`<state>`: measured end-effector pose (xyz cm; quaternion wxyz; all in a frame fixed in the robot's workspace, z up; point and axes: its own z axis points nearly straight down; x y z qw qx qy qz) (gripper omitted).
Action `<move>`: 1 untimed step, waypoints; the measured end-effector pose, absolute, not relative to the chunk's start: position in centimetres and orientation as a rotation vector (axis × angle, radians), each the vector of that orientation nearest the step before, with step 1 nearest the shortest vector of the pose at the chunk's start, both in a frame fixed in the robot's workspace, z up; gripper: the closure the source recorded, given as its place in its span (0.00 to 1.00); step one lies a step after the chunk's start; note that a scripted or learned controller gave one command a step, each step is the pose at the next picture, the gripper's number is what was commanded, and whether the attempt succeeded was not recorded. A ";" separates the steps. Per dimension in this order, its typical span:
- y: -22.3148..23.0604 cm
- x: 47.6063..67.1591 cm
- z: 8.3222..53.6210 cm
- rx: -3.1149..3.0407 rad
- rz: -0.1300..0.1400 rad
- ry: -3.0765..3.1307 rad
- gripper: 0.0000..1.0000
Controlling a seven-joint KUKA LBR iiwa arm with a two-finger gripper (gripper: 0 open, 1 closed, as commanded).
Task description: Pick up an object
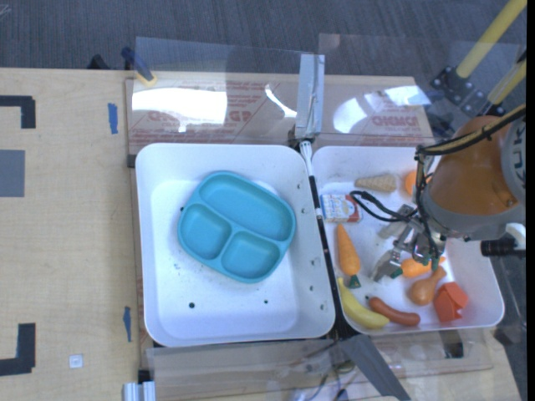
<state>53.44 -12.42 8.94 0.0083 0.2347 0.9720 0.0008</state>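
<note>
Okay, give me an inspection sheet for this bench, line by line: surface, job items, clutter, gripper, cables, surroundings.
Surface: light wooden bench bearing two shallow white bins.
Job's things: right white bin holds an orange toy carrot, yellow toy banana, red toy sausage, red block and tan cone.
Clutter: blue three-compartment plastic plate in left white bin.
Gripper: gripper low over the right bin; nothing seen held.
Cables: black cable looping by the wrist.
Surroundings: grey carpet.

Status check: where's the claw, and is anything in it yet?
Claw low in right bin, over toy food. Nothing seen gripped. Carrot, banana, sausage crowd close. Blue tray in left bin.
</note>
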 end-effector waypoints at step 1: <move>-14.0 64.3 9.1 0.942 -0.003 3.020 0.00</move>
